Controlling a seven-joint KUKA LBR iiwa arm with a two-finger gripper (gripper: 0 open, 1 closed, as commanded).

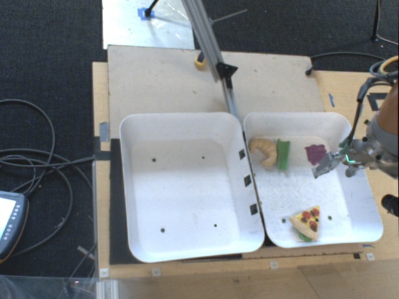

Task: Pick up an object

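The right bin [361, 220] holds a tan croissant [264, 151] beside a green block [283, 154] near its back left. A purple grape bunch [315, 152] lies further right, and a pizza slice [307, 222] rests near the front. My gripper [336, 166] hangs over the bin's right side, just right of and in front of the purple piece. Its two fingers are spread apart with nothing between them.
The left bin [181, 185] sits beside the right one, with black clips along the shared rim [248, 180]. A slanted metal pole [206, 33] crosses the back board. Cables and a pendant [9, 220] lie on the floor at left.
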